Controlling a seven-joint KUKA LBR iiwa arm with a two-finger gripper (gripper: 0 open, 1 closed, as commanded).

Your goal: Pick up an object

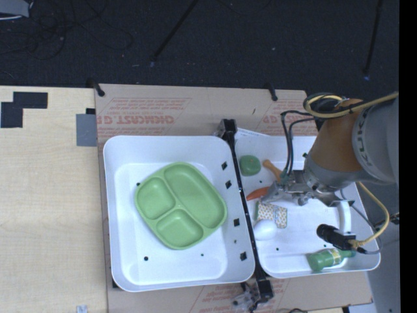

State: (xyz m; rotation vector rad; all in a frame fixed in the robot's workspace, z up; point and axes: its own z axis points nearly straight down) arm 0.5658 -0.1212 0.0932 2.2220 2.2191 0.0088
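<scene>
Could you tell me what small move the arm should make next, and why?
Probably a short descent: the pincer hovers in the right bin over the orange carrot-like piece and patterned packet, with nothing visibly held.

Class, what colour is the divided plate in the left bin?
Light green, a three-compartment plastic plate, clearest in the camera view.

Left bin: holds the tray, about in its middle.
Right bin: just beside the left bin, on its right.
Round piece: in the right bin, far side, near the divider.
Egg: nearer side, just before the packet.
Bottle: lies at the near right corner.
Arm: above the right bin.
</scene>
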